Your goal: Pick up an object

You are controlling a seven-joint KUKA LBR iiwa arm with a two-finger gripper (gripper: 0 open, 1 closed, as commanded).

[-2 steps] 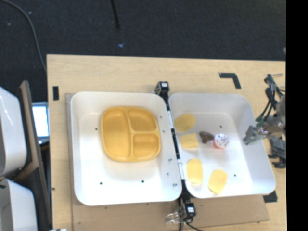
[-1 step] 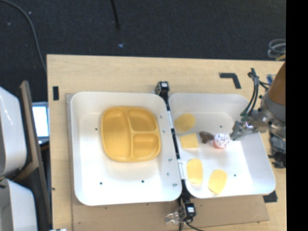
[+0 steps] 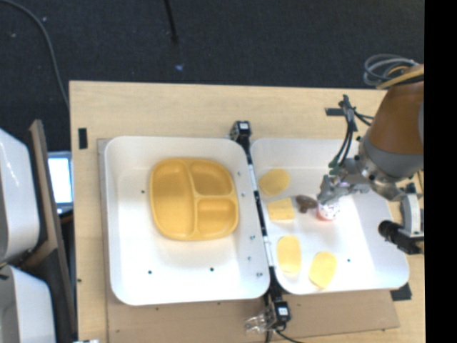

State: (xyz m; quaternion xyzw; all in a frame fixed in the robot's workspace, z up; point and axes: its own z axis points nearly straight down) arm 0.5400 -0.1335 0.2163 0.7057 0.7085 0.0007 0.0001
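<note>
No readable text, labels, brands or numbers anywhere from where I'm standing: nothing legible on the bins [image 3: 118,191], the yellow tray [image 3: 193,197], the bench [image 3: 143,106] or the arm [image 3: 400,127].

Fixed overhead slant on both bins [image 3: 114,213]

A pale wooden tabletop [image 3: 171,109] fills the lower part of the view, its grain light and evenly lit — no hard shadows fall across it. Behind and to the left lies a dark speckled floor [image 3: 271,27], nearly black. A thin black cable [image 3: 44,38] curves over that floor at the upper left, and a dark rod [image 3: 169,11] slants down near the top centre. At the left edge stand white box-like units [image 3: 16,191] beside a brown upright board [image 3: 48,213].
</note>
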